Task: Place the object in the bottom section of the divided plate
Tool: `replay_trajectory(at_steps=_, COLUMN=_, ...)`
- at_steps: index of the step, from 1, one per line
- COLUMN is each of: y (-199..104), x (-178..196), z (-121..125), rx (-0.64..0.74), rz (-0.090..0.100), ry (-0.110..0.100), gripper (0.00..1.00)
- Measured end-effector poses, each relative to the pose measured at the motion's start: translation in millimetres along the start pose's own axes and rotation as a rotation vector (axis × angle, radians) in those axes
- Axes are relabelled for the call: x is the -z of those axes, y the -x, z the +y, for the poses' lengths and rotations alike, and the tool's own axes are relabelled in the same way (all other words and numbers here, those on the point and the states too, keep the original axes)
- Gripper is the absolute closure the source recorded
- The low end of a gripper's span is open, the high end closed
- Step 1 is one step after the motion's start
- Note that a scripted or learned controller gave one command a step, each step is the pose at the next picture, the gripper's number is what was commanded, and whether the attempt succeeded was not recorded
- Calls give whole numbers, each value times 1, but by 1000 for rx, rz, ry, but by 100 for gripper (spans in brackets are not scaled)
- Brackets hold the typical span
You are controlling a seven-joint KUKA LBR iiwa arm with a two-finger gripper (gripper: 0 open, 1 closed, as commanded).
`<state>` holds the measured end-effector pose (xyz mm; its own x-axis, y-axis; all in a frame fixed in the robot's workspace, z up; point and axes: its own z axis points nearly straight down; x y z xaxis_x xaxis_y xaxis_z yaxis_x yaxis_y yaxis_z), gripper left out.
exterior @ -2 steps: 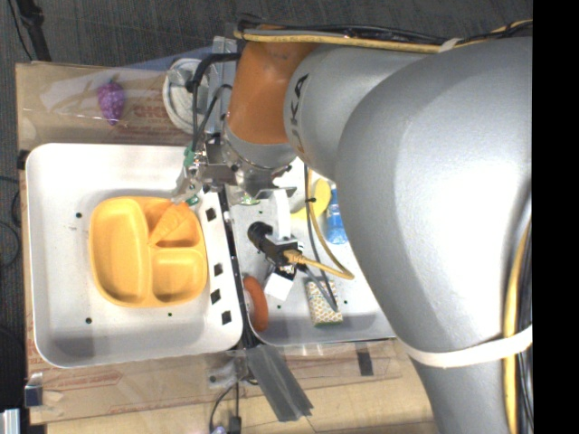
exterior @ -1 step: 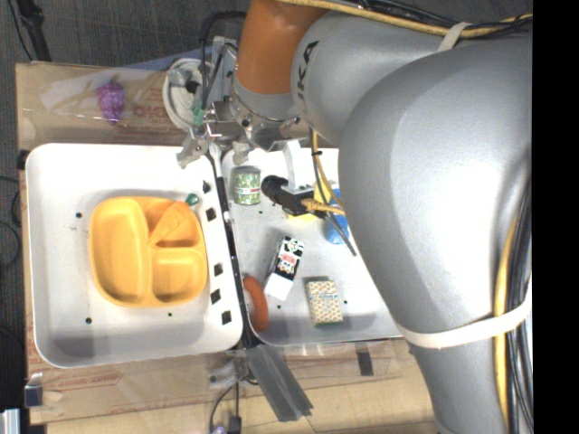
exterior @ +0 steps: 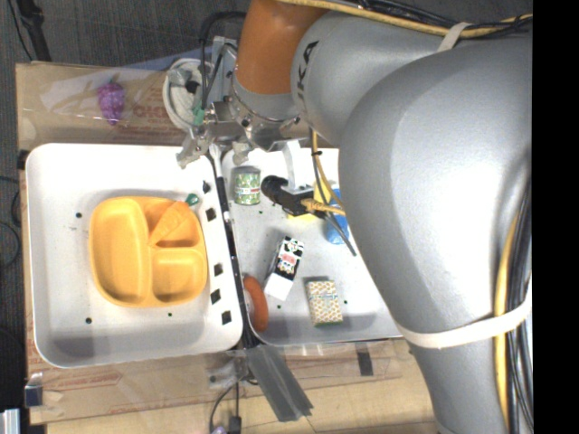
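Wooden bench (exterior: 136, 382), landmark: left white bin (exterior: 54, 333). Right white bin (exterior: 362, 328) sits just beside it, rims touching. Above the left bin, a clear plastic sheet (exterior: 81, 98) with a purple item (exterior: 111, 100) lies on the bench.

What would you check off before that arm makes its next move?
1. Yellow divided plate sits flat in the left bin: ok.
2. Its bottom section has room: ok.
3. Objects wait in the right bin, like the small can and patterned box: ok.
4. Gripper is over the bins' far edge: ok.
5. Something between its fingers: cannot tell.
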<state>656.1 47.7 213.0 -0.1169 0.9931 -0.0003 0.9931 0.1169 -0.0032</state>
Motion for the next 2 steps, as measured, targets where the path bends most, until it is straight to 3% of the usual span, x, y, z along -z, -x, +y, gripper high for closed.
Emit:
replay_trajectory(at_steps=1, y=-17, x=25, z=2, rx=189, rz=0, ry=3, gripper=0)
replay_trajectory(at_steps=2, y=-32, x=25, z=4, rx=323, rz=0, ry=3, gripper=0)
